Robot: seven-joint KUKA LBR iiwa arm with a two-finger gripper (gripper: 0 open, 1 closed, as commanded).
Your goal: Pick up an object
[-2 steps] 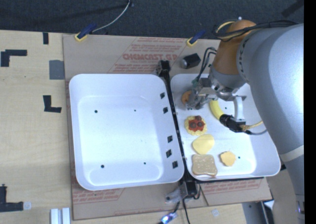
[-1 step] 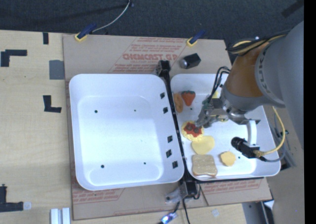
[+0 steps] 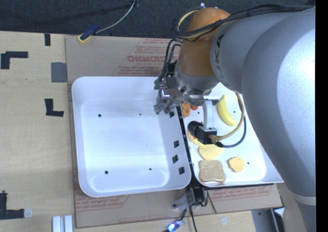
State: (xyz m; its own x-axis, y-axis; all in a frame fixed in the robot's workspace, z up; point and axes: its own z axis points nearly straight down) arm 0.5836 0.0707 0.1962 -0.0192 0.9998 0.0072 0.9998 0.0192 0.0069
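2 white bins sit on my bench: the left bin (image 3: 123, 144), then the right bin (image 3: 253, 167) holding a banana (image 3: 225, 111), toast (image 3: 211, 171) and a small nugget (image 3: 236, 164). My pincer (image 3: 168, 98) hangs at their shared rim; whether it's apart, I cannot tell.

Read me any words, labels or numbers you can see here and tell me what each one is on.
"CHEMICAL", or close to it: red print on the cardboard sheet behind the left bin, blurred and partly hidden by the arm.
A smaller red line under it: too blurred to read.
Red print on the cardboard by the near edge: too small to read.
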